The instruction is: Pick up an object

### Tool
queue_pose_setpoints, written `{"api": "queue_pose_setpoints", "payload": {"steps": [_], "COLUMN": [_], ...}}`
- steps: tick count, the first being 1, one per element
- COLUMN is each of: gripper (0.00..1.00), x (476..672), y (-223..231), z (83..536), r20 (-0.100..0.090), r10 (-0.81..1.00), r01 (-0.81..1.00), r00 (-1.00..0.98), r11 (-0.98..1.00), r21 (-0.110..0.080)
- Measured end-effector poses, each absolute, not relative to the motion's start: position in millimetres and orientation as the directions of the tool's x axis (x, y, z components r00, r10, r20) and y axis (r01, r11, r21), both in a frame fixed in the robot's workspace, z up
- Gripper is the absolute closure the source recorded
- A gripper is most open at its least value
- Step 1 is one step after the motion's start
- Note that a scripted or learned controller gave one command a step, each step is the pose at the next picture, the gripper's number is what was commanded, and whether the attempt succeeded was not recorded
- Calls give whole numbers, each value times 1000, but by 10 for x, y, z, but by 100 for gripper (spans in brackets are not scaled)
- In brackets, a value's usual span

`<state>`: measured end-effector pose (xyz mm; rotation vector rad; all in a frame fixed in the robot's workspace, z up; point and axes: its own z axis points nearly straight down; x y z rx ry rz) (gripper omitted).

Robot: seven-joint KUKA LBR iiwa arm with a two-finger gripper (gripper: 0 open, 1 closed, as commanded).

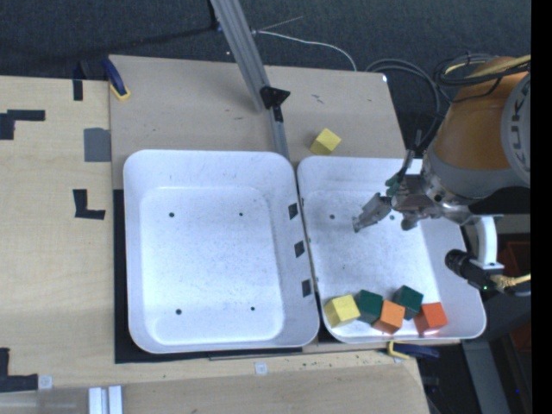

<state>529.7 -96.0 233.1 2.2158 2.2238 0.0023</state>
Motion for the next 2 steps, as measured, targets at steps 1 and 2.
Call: {"api": "queue_pose_setpoints", "payload": {"steps": [1,2], "gripper": [0,0], "x": [5912,6272], "y": [-1023,-1426], "z": [2870,2886], "r20": [-3,-3], "r10": [1000,1000], "r01": [1000,1000], "r00": [-3,1], "r11": [3,-1], "r21": [8,1]}}
